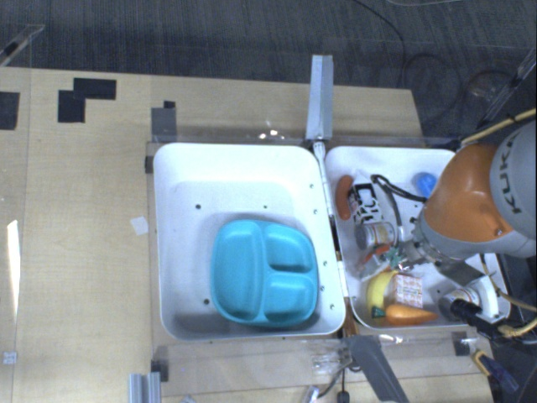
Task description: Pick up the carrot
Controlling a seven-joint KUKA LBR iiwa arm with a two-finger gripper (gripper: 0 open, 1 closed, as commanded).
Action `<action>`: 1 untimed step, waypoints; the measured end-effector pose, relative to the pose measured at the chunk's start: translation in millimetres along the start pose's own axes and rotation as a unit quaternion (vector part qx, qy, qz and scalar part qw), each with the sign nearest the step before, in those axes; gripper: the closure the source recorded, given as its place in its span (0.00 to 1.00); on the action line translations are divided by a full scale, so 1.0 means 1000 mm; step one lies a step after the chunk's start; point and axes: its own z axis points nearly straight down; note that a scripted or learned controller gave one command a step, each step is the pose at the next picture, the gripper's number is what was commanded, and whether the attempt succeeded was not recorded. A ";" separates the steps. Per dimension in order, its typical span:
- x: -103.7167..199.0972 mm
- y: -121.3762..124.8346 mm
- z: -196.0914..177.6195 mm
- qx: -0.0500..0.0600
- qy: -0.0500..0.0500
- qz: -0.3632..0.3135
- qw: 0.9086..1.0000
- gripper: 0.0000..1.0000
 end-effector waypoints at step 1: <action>0.000 0.002 -0.011 -0.002 0.000 -0.001 1.000 1.00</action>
